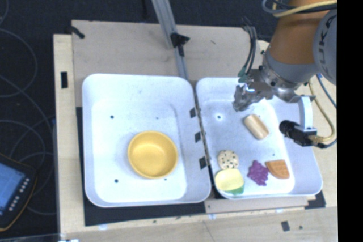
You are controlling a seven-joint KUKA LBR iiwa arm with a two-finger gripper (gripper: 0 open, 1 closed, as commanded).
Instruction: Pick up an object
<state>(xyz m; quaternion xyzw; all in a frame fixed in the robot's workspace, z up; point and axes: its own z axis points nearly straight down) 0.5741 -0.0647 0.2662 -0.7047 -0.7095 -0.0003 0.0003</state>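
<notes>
Hovering over the upper part of the right bin (295,175), the claw (245,98) hangs below the grey and orange arm (295,37); from my station I cannot tell whether it is released or clenched, and I see nothing caught in it

Sweeping from the left, I see a dark device with a blue screen (12,190) off the bench, at the picture's edge. Next comes the left bin (102,99), with a yellow bowl (152,154) sitting upright in its lower middle. A grey metal rail (161,8) slants down from the top and ends near the seam between the bins

In the right bin, a speckled cookie (228,159) lies low on the left side, with a yellow-green round piece (229,182) just below it at the front corner. A tan bread roll (256,126) rests just below and right of the claw, apart from it. Purple grapes (258,172) and an orange wedge (278,169) sit side by side near the front wall
</notes>
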